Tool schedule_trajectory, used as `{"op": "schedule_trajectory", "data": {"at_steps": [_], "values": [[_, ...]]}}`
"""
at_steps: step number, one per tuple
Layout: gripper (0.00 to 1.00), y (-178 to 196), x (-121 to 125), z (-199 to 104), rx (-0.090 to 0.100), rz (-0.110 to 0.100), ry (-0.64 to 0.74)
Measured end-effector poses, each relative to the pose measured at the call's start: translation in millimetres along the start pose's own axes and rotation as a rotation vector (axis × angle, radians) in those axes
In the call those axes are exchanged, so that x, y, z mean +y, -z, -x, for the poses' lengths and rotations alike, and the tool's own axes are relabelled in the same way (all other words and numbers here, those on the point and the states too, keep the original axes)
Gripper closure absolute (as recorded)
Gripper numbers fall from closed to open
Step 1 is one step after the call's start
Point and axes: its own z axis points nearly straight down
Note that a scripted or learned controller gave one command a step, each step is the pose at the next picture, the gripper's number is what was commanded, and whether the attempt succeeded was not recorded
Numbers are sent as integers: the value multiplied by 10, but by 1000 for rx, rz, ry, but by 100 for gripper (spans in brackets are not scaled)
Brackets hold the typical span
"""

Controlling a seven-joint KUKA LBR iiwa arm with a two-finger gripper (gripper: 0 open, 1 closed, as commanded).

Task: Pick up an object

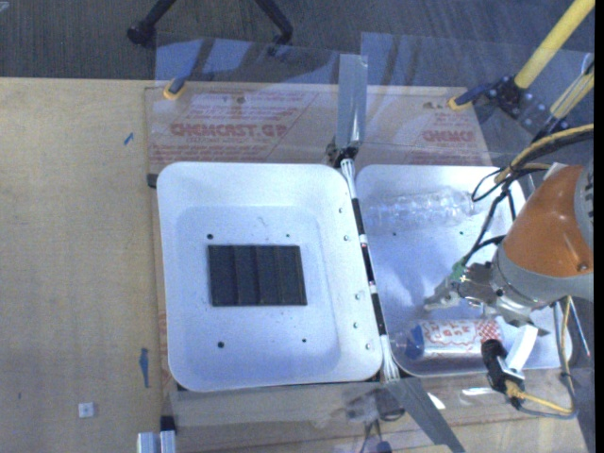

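white right bin (415, 182) holds a tube (451, 338) against its near edge, gripper (451, 295) state unclear.

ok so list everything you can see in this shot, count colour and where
white bins: 2, white, side by side on the bench
dark ridged block: 1, black, middle of the left bin
clear plastic bottle: 1, transparent, far end of the right bin
tube: 1, white with red print, near edge of the right bin
clear panels: 2, transparent with red lettering, behind the bins
arm: 1, grey with orange band, over the right bin's right side
gripper: 1, grey, above the tube
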Motion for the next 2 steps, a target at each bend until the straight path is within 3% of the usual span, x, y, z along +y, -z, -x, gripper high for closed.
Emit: {"op": "schedule_trajectory", "data": {"at_steps": [1,2], "values": [[0,457,189,762,1,-9,-293],[0,558,108,474,-1,-10,-316]]}}
